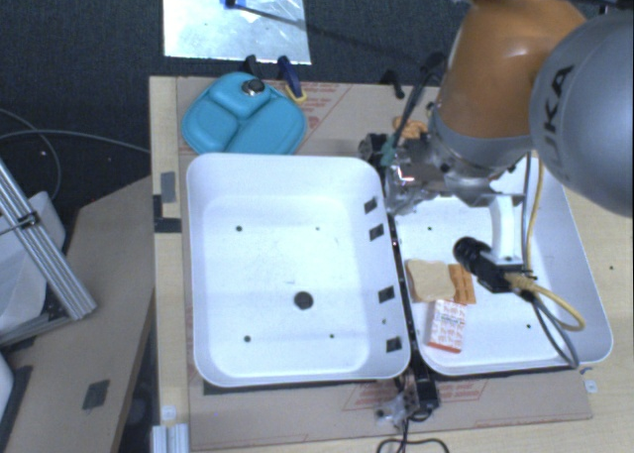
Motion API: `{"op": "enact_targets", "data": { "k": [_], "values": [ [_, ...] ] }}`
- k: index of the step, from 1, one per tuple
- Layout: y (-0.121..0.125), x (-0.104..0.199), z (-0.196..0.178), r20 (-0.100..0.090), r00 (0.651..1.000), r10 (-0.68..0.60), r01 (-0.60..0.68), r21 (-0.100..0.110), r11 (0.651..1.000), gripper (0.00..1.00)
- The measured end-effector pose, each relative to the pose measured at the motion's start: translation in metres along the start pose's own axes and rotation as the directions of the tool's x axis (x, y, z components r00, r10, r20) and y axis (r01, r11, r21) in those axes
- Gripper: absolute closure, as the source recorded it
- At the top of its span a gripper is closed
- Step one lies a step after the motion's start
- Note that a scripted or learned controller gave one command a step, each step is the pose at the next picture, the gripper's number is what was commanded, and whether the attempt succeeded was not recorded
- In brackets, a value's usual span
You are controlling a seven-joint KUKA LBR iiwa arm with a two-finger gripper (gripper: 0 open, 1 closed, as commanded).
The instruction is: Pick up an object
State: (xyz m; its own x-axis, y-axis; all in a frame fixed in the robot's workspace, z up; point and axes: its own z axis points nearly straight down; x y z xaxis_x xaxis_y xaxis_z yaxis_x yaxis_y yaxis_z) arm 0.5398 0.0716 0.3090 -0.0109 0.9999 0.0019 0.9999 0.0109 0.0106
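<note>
Near the front of the right bin [584, 327], close to the wall shared with the left bin [287, 273], lie three small things: a tan sponge-like block [426, 279], an orange strip [462, 284] touching its right edge, and a white and red packet [449, 326] just in front of both; the left bin holds a small dark disc [303, 300] near its middle; the arm [525, 74] hangs over the rear of the right bin, its pincer [401, 178] low by the dividing wall, whether wide or narrow I cannot tell; behind the left bin, a blue divided tray [245, 116] rests on the counter [337, 104].
</note>
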Motion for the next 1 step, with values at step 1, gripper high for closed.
{"op": "enact_targets", "data": {
  "k": [1],
  "values": [
    [-0.0446,0.0593,-0.0463,-0.002,1.000,-0.001,0.001,0.005,1.000,1.00]
  ]
}}
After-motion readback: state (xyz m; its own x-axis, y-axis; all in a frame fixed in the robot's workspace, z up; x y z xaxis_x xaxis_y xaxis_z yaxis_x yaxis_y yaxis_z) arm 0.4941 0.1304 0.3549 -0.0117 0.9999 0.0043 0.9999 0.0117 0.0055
